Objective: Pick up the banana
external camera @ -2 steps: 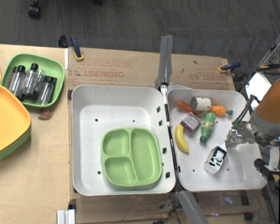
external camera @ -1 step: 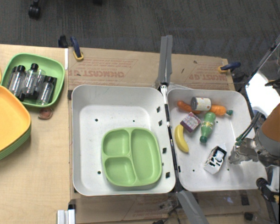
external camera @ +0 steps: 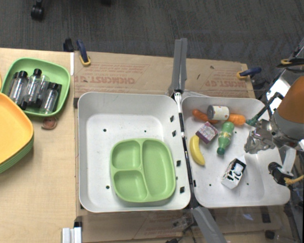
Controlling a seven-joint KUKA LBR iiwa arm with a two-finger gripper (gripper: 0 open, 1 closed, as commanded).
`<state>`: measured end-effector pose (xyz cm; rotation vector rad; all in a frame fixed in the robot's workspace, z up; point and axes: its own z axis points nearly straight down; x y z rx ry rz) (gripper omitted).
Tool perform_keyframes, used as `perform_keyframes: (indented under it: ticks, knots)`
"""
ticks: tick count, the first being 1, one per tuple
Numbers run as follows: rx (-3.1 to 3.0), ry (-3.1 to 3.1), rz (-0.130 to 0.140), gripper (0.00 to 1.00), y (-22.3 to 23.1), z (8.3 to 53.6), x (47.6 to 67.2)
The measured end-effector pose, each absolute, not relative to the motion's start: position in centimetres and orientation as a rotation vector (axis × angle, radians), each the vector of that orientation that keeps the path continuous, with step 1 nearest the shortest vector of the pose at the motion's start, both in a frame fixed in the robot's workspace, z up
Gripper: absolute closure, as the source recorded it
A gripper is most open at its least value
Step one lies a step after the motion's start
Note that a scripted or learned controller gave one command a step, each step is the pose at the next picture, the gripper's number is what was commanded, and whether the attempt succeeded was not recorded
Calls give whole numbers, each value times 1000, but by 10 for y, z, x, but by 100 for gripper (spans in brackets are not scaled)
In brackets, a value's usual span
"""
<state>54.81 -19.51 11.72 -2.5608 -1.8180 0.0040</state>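
Overhead slanted view of two shallow white bins set side by side on the surface. Nearest the camera, in the left bin [external camera: 91,141], lies a pale green divided plate [external camera: 143,169] of smooth moulded plastic with three compartments. In the right bin [external camera: 269,195], a small black-and-white carton [external camera: 234,173] lies tilted near the front.

The banana [external camera: 196,150], a short curved yellow form with a glossy skin, lies flat close to the right bin's left wall, its long axis running roughly front to back. Just beside its upper end sits a small purple box [external camera: 207,132]; next to that lies a green plastic bottle [external camera: 224,137]. Farther back are an orange carrot-like piece [external camera: 200,114], a white cylindrical can [external camera: 218,113] and a second orange piece [external camera: 236,118].

The hand [external camera: 257,139] stands at the right bin's right edge, well apart from the banana and grasping nothing that can be seen; whether its fingers are spread or closed cannot be told at this angle.

Judged step: approach. A sound grasp would bring the hand across the bin over the banana's middle, closing across its narrow width, away from the purple box and the bin wall. The curved, slick surface may roll or slip if it is taken off-centre.
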Motion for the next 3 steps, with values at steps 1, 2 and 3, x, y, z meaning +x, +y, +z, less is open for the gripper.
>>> perform_keyframes:
  ticks: [1, 2, 3]
  knots:
    - [-2501, -1898, 3, 100, -214, 124, 477]
    - [-2502, -1895, 4, 100, -215, 132, 477]
    - [-2503, -1893, 6, 100, -215, 140, 477]
